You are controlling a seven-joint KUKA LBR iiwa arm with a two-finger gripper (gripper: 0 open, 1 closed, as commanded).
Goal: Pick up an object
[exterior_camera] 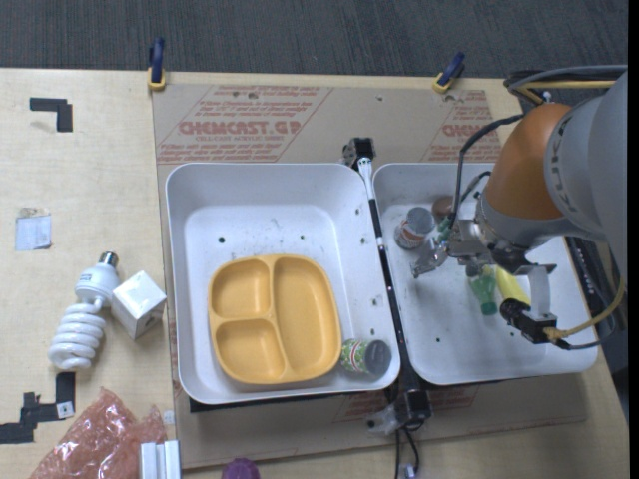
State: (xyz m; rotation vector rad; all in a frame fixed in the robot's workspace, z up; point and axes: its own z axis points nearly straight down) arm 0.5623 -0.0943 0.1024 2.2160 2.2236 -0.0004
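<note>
Bench top-down view, clock directions taken from frame centre. Left shallow white plastic bin (190, 267) sits at about 8 o'clock just off centre and holds a yellow three-compartment plastic plate (275, 317); a small green-labelled can with a dark lid (364, 356) lies on its side touching the plate's 4 o'clock corner, against the bin's near wall. Right shallow white plastic bin (449, 352) sits at 3 o'clock, touching the left bin along a black divider strip. Grey arm with orange band (549, 168) reaches in from 3 o'clock and covers the right bin's right-hand half. Two-finger gripper (431, 257) hangs low over the right bin's left part, metal fingers pointing toward 8 o'clock; whether the fingers are apart or together, cannot tell, and nothing is seen between them. Small round reddish-brown and grey tin (411, 230) lies just beside the gripper at its 11 o'clock. Green translucent plastic item (484, 292) and yellow item (512, 287) lie under the wrist, partly hidden, shapes unclear. Outside the bins at 8 o'clock: white spiral compact fluorescent bulb (82, 317), white cube-shaped box (139, 303) touching it, crumpled pink mesh bag (95, 437) at the lower edge.
</note>
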